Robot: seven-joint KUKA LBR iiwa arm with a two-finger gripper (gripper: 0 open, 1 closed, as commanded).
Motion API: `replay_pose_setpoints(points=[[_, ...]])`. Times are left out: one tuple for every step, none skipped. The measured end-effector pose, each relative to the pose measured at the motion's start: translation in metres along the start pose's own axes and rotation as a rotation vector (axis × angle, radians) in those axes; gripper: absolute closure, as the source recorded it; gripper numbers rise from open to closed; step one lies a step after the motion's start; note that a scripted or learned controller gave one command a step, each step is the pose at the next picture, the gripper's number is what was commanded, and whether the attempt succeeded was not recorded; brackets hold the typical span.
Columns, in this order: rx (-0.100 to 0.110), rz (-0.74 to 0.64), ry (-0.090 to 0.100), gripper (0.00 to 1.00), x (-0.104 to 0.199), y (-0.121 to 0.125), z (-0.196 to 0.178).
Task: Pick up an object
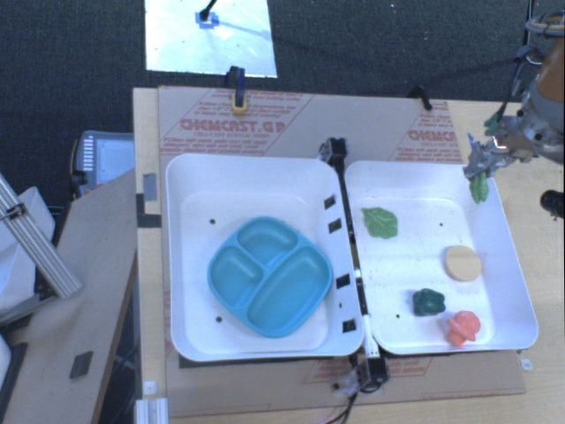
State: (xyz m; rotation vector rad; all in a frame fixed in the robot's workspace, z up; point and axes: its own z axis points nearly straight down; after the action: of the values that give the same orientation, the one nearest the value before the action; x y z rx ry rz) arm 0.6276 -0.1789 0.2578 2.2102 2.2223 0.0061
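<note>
- I see the gripper (pixel 481 162) over the far right corner of the right bin (pixel 415 338), the arm reaching in from the right edge of the camera view.
- A small green piece (pixel 479 188) hangs from the fingertips, clear above the bin rim. The fingers look closed on its upper end, though at this size I can't be certain how much of it they actually have.
- It looks like a thin, leaf-like toy food item: light, probably soft plastic or rubber, likely to bend or swing rather than break.
- My judgement: a pinch on one end is a weak hold. A grip across the thicker middle would be safer, since a smooth, thin edge can slip out.
- On the floor of the right bin lie a green leafy piece (pixel 380 222), a tan round piece (pixel 462 263), a dark green lump (pixel 428 302) and a pink piece (pixel 463 327), all well apart from one another.
- The left bin (pixel 190 325) holds a blue divided plate (pixel 269 276).
</note>
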Motion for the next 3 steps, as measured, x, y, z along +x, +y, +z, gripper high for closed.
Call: replay_pose_setpoints(points=[[0.006,-0.004,0.003,1.00,0.058,-0.008,-0.003],[0.008,-0.003,0.003,1.00,0.103,-0.030,0.006],[0.007,-0.004,0.004,1.00,0.162,-0.036,0.008]])
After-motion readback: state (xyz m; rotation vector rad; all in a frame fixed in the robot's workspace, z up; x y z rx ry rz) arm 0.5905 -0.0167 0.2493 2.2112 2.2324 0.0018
